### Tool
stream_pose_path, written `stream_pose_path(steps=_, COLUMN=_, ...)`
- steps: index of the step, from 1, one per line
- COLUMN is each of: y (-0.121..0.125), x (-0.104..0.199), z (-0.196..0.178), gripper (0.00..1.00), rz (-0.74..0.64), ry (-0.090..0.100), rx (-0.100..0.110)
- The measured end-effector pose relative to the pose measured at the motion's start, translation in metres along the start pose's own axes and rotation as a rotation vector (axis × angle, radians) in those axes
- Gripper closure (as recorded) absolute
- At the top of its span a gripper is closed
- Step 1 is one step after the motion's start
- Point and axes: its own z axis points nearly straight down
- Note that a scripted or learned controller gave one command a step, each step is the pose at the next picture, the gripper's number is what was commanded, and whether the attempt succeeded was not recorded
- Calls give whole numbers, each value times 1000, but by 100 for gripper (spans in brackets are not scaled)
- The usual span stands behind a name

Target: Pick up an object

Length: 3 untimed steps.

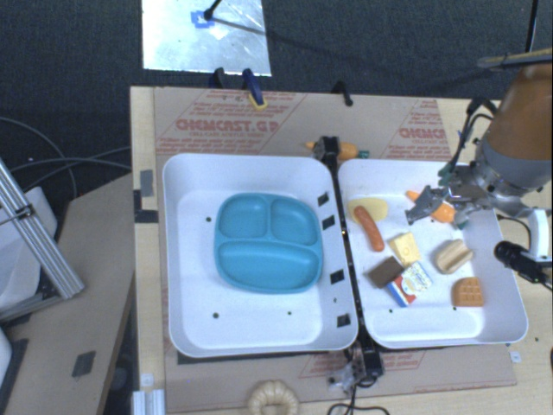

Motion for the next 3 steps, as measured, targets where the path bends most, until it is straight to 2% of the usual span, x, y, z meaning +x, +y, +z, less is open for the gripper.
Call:
stream_pose_path(steps=1, y=2, x=0, z=-7, gripper=0, rz=-2, ry=-1, rx=-13)
stream_pose_path(steps=2, y=8, x=4, z=54, gripper=0, rz=-1, ry=-1, rx=-9)
stream_pose_path(steps=3, y=2, x=2, z=98, gripper=0, rz=0, ry=-1, rx=-11)
